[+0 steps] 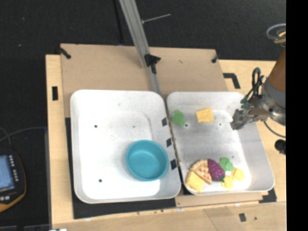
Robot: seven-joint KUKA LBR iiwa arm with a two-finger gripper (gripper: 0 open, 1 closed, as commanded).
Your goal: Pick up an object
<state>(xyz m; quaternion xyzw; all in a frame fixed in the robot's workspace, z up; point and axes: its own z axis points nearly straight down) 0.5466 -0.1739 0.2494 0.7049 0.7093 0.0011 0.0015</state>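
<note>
We hover our gripper at the right bin's far right edge; we cannot tell how its jaws stand. The yellow block near the far edge looks light, stiff; squeeze its flat sides.

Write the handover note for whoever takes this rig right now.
Gripper: over the right white bin's right side, nothing visibly held; finger state unclear.
Right bin: yellow block and small green piece near the top; a pile at the bottom edge with a pizza-slice toy, purple grape-like toy, and yellow and green bits.
Left white bin: round teal bowl.
Done: nothing picked.
Left: grasp and lift one object; the yellow block looks nearest.
</note>
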